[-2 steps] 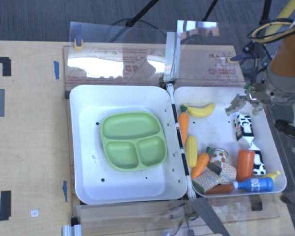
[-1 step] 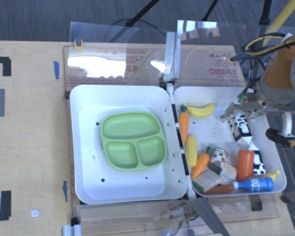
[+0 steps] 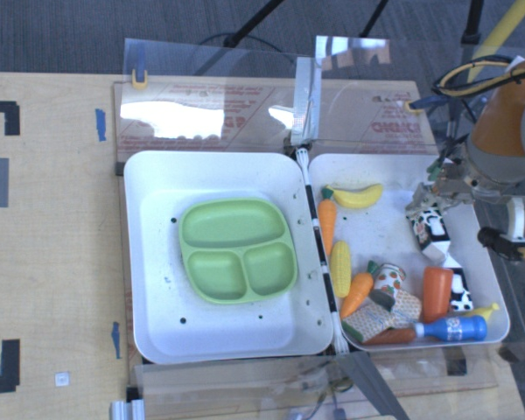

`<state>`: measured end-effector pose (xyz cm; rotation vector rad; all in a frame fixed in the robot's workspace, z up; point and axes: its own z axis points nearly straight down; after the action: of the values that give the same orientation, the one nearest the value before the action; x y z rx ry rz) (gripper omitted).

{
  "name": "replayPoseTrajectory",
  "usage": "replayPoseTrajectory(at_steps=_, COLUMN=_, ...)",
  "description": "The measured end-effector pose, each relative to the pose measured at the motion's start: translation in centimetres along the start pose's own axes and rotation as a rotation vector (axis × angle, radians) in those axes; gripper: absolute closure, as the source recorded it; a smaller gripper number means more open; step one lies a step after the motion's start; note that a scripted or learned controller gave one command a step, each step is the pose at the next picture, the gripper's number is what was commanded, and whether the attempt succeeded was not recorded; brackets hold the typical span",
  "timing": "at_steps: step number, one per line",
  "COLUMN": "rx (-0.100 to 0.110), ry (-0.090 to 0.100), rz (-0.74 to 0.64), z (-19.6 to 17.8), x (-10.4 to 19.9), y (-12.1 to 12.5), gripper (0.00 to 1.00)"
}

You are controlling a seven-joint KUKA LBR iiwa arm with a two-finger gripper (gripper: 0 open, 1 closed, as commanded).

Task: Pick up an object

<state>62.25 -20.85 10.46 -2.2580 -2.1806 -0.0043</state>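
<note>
The right bin point(image 3: 394, 173) holds several toys. A yellow banana point(image 3: 357, 196) lies at its back, with an orange carrot point(image 3: 326, 221) and a yellow corn cob point(image 3: 341, 269) along its left wall. A second carrot point(image 3: 359, 292), a small can point(image 3: 388, 280), an orange-red cup point(image 3: 436, 292) and a blue bottle point(image 3: 451, 329) crowd the front. A black-and-white cow-patterned carton point(image 3: 430, 228) lies by the right wall. My gripper point(image 3: 431, 199) hangs over the bin's right side, directly above and close to that carton; contact is unclear.
The left bin point(image 3: 149, 234) bears a green divided plate point(image 3: 238, 248). A clear plastic screen point(image 3: 210, 112) stands behind both bins. The arm's orange band point(image 3: 507, 125) and cables are at the right edge. A checkered cloth item point(image 3: 387, 316) lies at the right bin's front.
</note>
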Motion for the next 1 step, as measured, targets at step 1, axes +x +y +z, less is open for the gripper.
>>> replayPoseTrajectory(at_steps=1, rx=0.001, ry=-0.004, rz=-0.009, z=-6.56, x=6.48, y=-0.83, gripper=1.0)
